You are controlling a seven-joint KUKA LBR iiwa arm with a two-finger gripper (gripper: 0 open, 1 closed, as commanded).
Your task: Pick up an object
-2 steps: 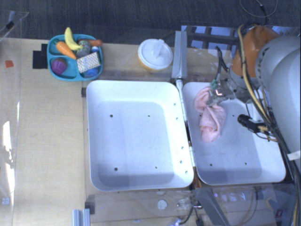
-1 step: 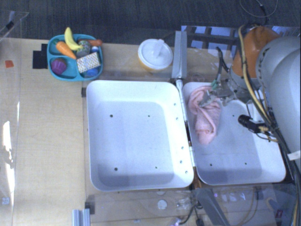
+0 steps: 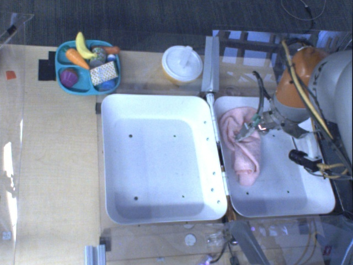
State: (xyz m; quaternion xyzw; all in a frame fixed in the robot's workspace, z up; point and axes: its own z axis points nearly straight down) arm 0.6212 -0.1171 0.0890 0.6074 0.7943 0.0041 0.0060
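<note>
Right bin's (image 3: 309, 203) near rim in foreground; beyond, gripper (image 3: 246, 131) down on pink cloth (image 3: 242, 148), bunched directly beneath. Whether spread or pinching fabric: impossible to tell. Likely slip on lift if pinching just a thin fold.

Lighting bright, even, cool-toned, apparently from overhead. The left bin (image 3: 154, 159) reads near overexposed at its rim; soft grey shading along its inner walls. Pale reflections streak the bench (image 3: 49, 164) at the far left edge. Shadows weak and diffuse. Overall focus slightly soft; fine detail grainy; dark floor at top underexposed.
</note>
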